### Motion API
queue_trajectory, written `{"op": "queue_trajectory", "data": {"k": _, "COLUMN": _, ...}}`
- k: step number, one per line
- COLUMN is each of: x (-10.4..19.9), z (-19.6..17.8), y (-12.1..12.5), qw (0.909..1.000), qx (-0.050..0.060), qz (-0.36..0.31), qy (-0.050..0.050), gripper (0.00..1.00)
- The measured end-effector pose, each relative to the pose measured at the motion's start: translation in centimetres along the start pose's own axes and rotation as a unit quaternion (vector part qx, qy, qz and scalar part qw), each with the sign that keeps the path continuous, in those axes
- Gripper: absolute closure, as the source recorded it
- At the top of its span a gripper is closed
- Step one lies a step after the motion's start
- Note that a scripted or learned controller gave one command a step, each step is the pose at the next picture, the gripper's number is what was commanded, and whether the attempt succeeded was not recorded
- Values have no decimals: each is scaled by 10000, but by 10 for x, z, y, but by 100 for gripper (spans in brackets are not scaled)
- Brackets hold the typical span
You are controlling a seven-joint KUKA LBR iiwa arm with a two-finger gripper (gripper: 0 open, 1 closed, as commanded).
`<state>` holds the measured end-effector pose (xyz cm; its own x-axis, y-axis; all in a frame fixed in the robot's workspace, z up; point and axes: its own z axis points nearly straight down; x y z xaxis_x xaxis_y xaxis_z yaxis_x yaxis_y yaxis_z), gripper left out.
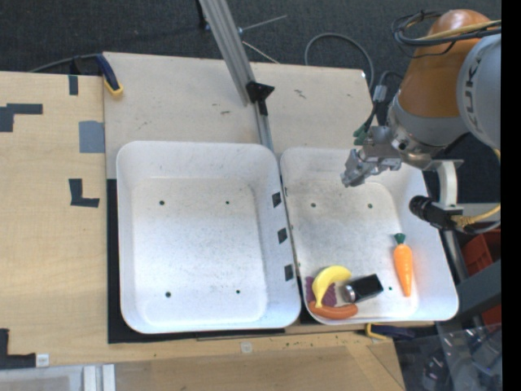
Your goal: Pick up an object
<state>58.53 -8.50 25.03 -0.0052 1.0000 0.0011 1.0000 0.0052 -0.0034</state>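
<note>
The claw [356, 173] hangs over the far part of the right bin [326, 226], just inside its rim. It shows as a small grey blur; whether it is released or clenched cannot be told, and nothing can be seen in it. The arm [444, 72] above it is cut off by the view's top and right edges, its orange band filling much of what shows.

There are two white bins on the worktop [179, 96]. The left bin [195, 226] lies well to the claw's left. The right bin is the one under the claw.

Four things can be counted in the right bin, all well apart from the claw, toward the near edge. One carrot [403, 267], orange with a dark green tip, lies near the bin's right wall, below and to the right of the claw. One banana [328, 280], yellow and curved, lies in the near corner, below and slightly left of the claw. One black block [364, 287] touches the banana on its right; its shape is hard to make out. One red-orange piece [332, 309] lies just under the banana, partly hidden by it, and what it is cannot be told.

One grey pole [232, 47] slants up past the top edge, left of the claw.
</note>
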Motion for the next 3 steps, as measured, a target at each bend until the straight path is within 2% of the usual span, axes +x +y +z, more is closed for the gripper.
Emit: {"op": "queue_trajectory", "data": {"k": 3, "x": 159, "z": 35, "y": -1, "qw": 10000, "qx": -3, "qz": -8, "qy": -1, "gripper": 100}}
